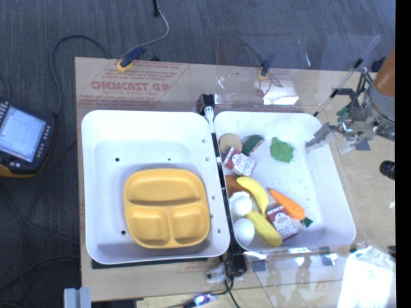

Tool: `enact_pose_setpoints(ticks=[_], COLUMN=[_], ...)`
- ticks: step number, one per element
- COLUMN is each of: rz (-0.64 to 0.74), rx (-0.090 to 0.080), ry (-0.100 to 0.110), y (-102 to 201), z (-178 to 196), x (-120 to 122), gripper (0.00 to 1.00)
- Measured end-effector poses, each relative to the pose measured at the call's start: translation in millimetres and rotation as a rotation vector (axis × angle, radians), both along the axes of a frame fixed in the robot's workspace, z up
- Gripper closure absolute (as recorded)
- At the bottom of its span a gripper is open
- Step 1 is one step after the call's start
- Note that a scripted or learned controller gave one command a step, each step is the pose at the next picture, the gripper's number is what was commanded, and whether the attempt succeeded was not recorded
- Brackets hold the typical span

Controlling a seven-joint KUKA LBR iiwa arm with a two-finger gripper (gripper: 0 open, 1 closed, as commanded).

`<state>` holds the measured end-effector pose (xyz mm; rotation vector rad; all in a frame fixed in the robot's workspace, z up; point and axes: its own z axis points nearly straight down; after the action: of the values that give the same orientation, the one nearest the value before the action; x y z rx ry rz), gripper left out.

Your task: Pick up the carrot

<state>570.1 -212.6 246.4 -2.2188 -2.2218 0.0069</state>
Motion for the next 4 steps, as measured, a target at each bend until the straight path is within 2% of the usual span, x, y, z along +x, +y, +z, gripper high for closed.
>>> enact_pose_setpoints(ticks=[1, 2, 3, 4], rz=[0.021, 0.251, 0.113, 0.107], rx=[0.012, -0.017, -0.017, -0.020], ry=[-0.005, -0.029, -0.029, -0.037], y=[0, 28, 43, 43], z=[-147, -154, -155, -146], x=[-47, -78, -79, -77], gripper=[0.00, 0.00, 0.00, 1.00])
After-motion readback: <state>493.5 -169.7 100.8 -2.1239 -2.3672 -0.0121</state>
